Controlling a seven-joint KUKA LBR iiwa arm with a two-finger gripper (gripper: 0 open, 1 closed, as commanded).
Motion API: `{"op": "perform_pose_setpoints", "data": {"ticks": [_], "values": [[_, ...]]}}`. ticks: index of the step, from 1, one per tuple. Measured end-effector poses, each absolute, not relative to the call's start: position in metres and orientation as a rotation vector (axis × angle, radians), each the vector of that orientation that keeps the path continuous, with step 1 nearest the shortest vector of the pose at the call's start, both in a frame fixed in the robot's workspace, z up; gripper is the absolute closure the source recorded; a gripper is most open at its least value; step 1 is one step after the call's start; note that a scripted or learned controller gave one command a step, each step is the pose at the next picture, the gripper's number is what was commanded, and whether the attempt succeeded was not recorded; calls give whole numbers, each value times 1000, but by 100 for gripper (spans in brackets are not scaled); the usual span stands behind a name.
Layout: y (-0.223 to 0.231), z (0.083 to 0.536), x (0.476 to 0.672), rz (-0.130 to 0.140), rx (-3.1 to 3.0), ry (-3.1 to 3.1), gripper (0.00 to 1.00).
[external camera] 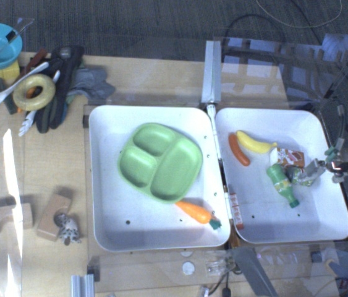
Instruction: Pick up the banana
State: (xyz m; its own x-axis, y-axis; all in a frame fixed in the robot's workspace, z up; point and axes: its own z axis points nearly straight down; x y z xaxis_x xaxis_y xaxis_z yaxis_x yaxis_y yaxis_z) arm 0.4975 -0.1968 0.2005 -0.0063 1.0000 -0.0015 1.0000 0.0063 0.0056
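The yellow banana [255, 143] lies in the upper left part of the right bin [322, 224], its left end touching a red sausage [238, 150]. My gripper [313, 171] hangs low over the right side of that bin, close to a green bottle [282, 185] and a small red-and-white packet [291, 158]. It is to the right of the banana and slightly nearer the front, apart from it. I see nothing of the banana in its grasp.
The left bin [102, 228] holds a green divided plate [160, 161] and a carrot [195, 211] near its front right corner. A metal divider [211, 79] runs between the bins. Cups, tape, utensils and wooden blocks clutter the bench at left.
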Motion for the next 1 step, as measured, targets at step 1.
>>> {"op": "perform_pose_setpoints", "data": {"ticks": [1], "values": [[-151, 127, 599, 16, 2256, 2167, 0]]}}
